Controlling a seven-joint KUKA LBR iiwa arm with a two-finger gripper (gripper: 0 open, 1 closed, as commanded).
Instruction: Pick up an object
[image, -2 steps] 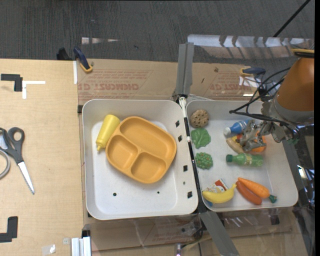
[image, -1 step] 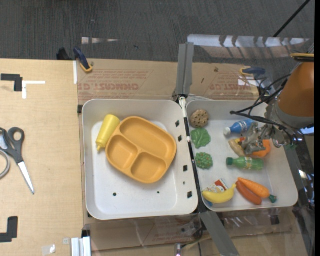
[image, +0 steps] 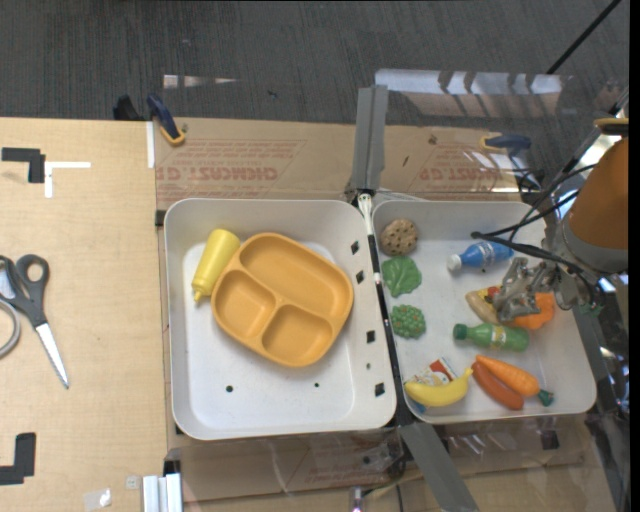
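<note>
— So, what's the bench like?
— Pale wood, dark floor behind; two glossy white bins (image: 180, 330).
— And the gripper (image: 518, 292)?
— Over the right bin's toy food, above an orange piece (image: 535, 312); its grasp I cannot tell.

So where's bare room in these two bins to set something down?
Left bin: bare floor along the front, below the orange tray. Right bin: crowded; the one small gap lies between the cookie and blue bottle. The gripper sits among the toys.
</note>
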